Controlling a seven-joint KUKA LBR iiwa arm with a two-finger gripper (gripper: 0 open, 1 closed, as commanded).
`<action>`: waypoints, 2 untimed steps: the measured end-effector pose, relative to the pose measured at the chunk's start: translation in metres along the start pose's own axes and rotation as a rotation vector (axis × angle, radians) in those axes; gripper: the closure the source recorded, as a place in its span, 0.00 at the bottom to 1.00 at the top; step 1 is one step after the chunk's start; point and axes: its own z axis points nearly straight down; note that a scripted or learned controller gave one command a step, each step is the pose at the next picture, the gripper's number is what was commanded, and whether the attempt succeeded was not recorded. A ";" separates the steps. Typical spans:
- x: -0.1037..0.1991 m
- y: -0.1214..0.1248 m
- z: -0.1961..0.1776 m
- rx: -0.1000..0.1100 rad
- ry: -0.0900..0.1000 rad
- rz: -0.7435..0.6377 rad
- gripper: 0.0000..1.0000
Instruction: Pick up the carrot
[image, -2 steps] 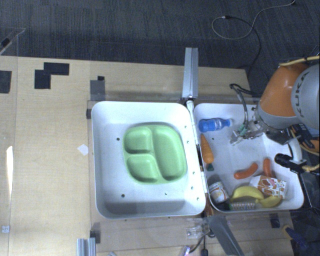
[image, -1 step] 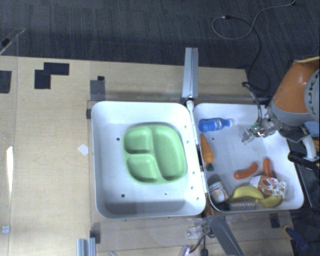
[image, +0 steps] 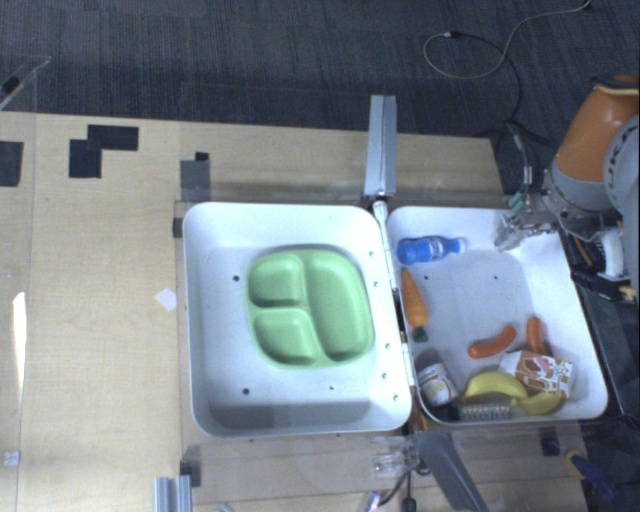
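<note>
Slim orange carrot (image: 411, 297) lies against right white bin's (image: 590, 340) left wall, long axis 12-to-6, at 8 o'clock from gripper (image: 515, 228); gripper's state: cannot tell.

I'm seeing the gripper (image: 519, 226) hanging over the right bin's (image: 590, 345) far right corner, well apart from the carrot (image: 412, 298), which is lying against the left wall just below the blue bottle (image: 428, 248).
</note>
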 end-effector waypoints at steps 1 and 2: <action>-0.001 0.000 0.002 0.000 0.000 0.293 1.00; 0.011 0.001 0.025 0.003 0.001 0.648 1.00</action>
